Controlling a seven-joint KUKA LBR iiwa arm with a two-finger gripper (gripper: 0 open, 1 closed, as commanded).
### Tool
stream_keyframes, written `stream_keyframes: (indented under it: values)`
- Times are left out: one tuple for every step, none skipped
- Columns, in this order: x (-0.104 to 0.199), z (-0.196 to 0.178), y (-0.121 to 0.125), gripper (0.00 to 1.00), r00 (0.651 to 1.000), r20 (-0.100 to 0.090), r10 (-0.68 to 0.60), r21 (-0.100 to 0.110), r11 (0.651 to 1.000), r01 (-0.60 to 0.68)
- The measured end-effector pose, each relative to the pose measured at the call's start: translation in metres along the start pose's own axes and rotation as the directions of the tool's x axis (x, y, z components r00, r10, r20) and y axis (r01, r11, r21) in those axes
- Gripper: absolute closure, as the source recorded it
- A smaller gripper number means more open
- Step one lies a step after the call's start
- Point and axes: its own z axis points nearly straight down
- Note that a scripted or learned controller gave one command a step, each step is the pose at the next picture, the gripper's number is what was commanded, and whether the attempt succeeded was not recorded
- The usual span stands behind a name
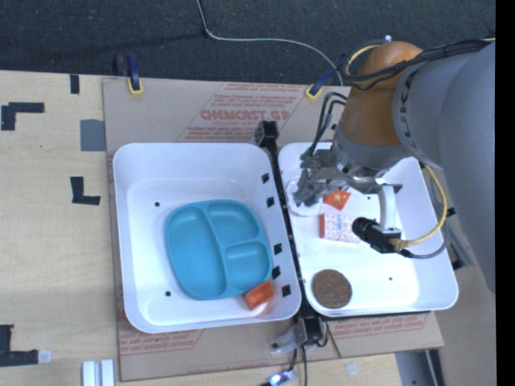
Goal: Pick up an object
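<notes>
My gripper (pixel 308 190) reaches down into the right bin (pixel 418 296) near its left wall, under the orange-banded wrist. Its fingertips sit just left of a small orange-red piece (pixel 337 199) and above a white and red packet (pixel 339 227). A brown round disc (pixel 331 288) lies at the front of the same bin. In the left bin (pixel 137 183) a blue divided plate (pixel 217 248) lies flat, with an orange block (pixel 259 295) at its front right corner.
A black divider strip (pixel 278 207) runs between the two bins. A yellow cable and black connector (pixel 378 236) hang off the wrist over the right bin. The arm covers the right bin's back part. Cardboard lies under both bins.
</notes>
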Motion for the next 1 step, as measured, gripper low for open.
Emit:
stream_keyframes:
  values:
    - [0.0489,0.0019,0.0251,1.00,1.000,0.000,0.000,-0.001,1.000,0.000]
